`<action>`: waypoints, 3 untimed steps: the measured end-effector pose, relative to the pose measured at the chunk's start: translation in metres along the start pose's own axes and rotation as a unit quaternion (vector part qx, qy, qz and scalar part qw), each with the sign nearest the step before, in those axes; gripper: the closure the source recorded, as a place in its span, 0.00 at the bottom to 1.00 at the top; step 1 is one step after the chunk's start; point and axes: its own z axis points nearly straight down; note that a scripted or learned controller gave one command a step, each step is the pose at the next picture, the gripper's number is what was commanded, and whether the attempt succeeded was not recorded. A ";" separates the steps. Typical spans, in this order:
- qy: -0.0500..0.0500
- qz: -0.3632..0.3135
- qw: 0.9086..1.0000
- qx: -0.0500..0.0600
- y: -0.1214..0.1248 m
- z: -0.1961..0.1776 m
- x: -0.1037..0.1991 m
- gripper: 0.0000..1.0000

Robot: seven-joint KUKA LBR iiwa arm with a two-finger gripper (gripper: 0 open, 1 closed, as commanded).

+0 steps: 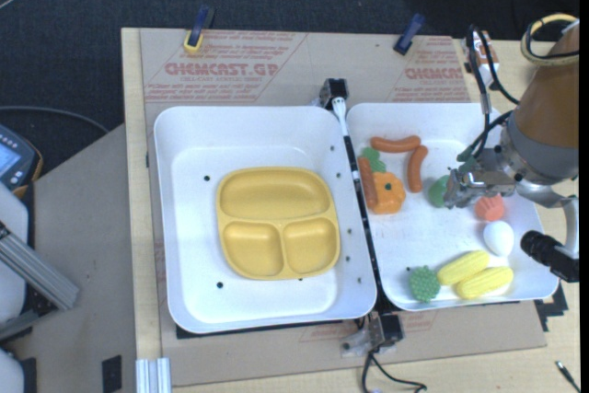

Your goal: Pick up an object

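The surface (147, 198) carries two shallow white bins side by side, and the arm (549, 120) reaches in from the right over the right bin (405, 253). Its end effector (465, 189) sits low over the middle right part of that bin, just beside a small green object (437, 190) on its left; whether it is open or closed cannot be told at this angle, and nothing can be seen clamped in it. Just near of the end effector lie a small orange-red piece (490, 208) and, nearer still, a white egg (499, 238). At the near edge of the right bin two yellow corn cobs (476, 274) lie together, with a green broccoli-like piece (424, 283) to their left. In the far left part of the same bin one sausage (395, 144) lies across and a second sausage (417, 168) stands roughly lengthwise beside it, while an orange vegetable with a green spot (386, 193) and a carrot (368, 175) rest against the bin's left wall. The left bin (184, 152) holds a yellow divided tray (276, 221) at its centre, with one large compartment on the far side and two smaller ones on the near side.
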 end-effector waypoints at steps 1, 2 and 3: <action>0.001 -0.003 1.000 0.000 0.014 -0.010 0.048 1.00; 0.001 -0.003 1.000 0.000 0.027 -0.016 0.103 1.00; 0.002 -0.002 1.000 0.004 0.029 0.001 0.150 1.00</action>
